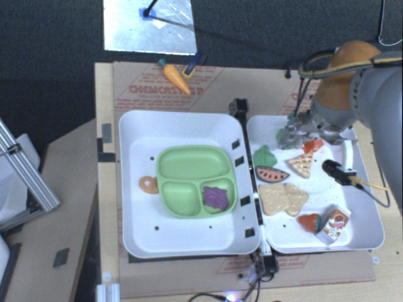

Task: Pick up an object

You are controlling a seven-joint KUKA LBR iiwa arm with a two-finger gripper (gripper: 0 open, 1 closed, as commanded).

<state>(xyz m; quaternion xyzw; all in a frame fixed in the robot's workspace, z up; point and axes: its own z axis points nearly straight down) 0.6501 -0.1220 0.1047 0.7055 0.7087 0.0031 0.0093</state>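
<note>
Nearest, a small carton (334, 224) and tomato (308, 221) are lying well below the gripper (289, 134), which is hovering in the right bin (371, 228), just above a green toy (264, 155) and left of a red piece (312, 146). Whether it is spread or pinching, I cannot tell.

Glossy white plastic bins (189, 121), smooth matt green plastic tray (189, 165), crinkled shiny foil sheet (148, 30).

The claw (291, 133) hangs low over the far end of the right bin (371, 228), near a pizza slice (301, 165) and watermelon slice (271, 174). In the left bin (135, 187), a green divided tray (189, 163) holds purple grapes (216, 197); a carrot (176, 78) lies on the tabletop (75, 162) beyond
</note>
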